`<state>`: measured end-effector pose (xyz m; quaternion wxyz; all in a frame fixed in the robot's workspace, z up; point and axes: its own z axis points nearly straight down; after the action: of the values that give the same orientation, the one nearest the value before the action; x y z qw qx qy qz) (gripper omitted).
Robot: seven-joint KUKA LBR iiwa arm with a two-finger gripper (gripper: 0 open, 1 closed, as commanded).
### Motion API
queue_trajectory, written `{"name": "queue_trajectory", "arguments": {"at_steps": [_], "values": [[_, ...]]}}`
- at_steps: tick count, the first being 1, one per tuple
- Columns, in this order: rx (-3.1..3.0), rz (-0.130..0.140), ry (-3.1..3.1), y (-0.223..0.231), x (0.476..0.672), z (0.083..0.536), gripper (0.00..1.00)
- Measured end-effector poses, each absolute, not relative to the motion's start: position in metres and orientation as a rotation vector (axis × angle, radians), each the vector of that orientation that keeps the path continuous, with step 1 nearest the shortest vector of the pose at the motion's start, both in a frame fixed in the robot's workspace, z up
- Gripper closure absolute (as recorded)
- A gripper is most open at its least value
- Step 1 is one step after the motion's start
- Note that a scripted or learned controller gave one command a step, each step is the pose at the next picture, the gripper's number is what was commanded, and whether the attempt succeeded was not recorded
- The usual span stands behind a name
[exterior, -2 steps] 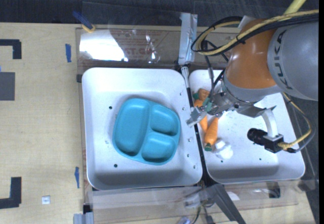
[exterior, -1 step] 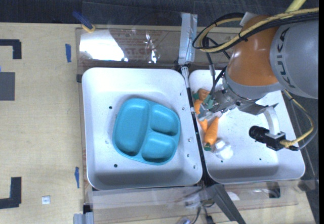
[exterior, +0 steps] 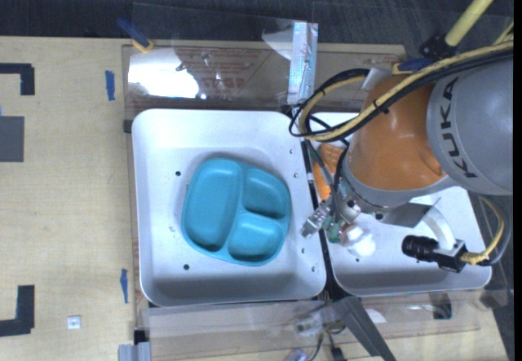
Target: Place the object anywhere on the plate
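Observation:
A blue plate (exterior: 236, 210) with three compartments lies in the left white bin (exterior: 155, 147), a little right of its middle. My arm's orange band and grey wrist hang over the right bin (exterior: 457, 274), covering most of it. My gripper (exterior: 330, 225) points down at the right bin's left edge, close to the divider between the bins and just right of the plate. A small white object (exterior: 361, 246) lies in the right bin beside the gripper. An orange object (exterior: 325, 162) peeks out under the arm near the divider.
A clear plastic panel (exterior: 236, 66) stands behind the left bin. Yellow and black cables (exterior: 342, 99) loop off the arm over the bins' back corner. A black fitting (exterior: 424, 248) juts from the arm over the right bin.

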<state>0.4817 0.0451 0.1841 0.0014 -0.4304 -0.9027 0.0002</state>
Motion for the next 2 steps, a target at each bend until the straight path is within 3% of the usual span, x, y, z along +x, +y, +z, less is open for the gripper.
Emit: {"name": "queue_trajectory", "arguments": {"at_steps": [1,2], "values": [[-1.394,0.002,-2.811,0.129,0.478,0.153,1.00],[-0.944,-0.004,-3.002,0.129,0.481,0.257,1.00]]}}
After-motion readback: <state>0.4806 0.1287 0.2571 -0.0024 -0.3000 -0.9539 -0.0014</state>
